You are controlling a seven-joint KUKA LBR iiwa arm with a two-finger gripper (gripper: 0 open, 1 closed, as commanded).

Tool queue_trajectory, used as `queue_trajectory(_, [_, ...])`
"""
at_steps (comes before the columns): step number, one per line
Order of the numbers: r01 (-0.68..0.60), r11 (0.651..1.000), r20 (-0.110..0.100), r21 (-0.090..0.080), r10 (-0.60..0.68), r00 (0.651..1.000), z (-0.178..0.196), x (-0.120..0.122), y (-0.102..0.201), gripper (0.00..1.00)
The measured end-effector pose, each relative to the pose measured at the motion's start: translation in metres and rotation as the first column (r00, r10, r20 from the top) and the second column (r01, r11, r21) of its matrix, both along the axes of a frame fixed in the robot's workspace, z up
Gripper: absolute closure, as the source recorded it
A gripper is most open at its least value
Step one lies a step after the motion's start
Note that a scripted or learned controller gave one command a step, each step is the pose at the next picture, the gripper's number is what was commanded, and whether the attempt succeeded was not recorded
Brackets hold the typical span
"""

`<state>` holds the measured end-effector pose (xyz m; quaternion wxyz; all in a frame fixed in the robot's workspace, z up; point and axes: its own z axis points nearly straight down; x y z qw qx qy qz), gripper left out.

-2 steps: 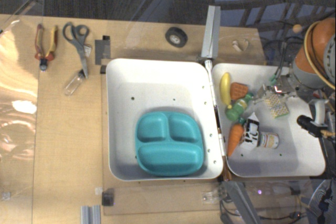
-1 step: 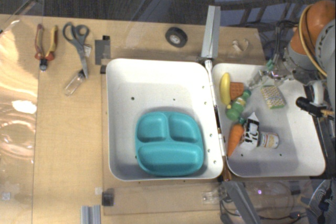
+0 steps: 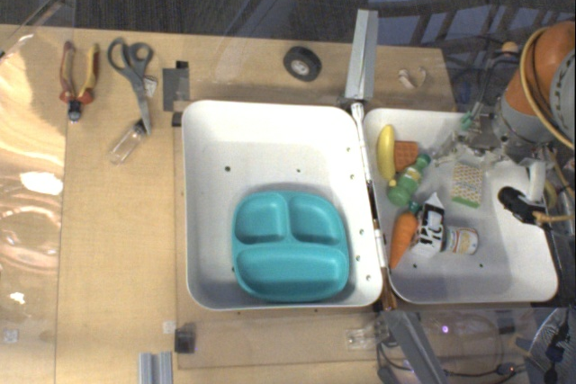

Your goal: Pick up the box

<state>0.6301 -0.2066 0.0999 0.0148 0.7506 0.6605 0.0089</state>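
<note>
The right bin (image 3: 531, 270) holds a small flat box with a pale green dotted face (image 3: 466, 184), lying near the bin's middle. My gripper (image 3: 475, 138) hangs over the bin's far part, just above and behind that box and apart from it. Nothing can be seen held in it. The grey arm with its orange band (image 3: 540, 76) comes in from the right. A second, orange-brown boxy item (image 3: 408, 153) lies beside the banana at the bin's far left.
In the right bin lie a banana (image 3: 385, 150), a green bottle (image 3: 407, 180), a carrot (image 3: 402, 238), a black-and-white carton (image 3: 432, 227) and a can (image 3: 461, 240). The left bin (image 3: 270, 135) holds a teal divided tray (image 3: 291, 245). Scissors, pliers and a tape roll lie on the bench behind.
</note>
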Motion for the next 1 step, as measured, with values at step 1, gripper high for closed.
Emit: queue_trajectory(1, [-0.079, 0.997, 0.004, -0.005, 0.079, 0.997, 0.0005, -0.049, 0.0075, 0.0])
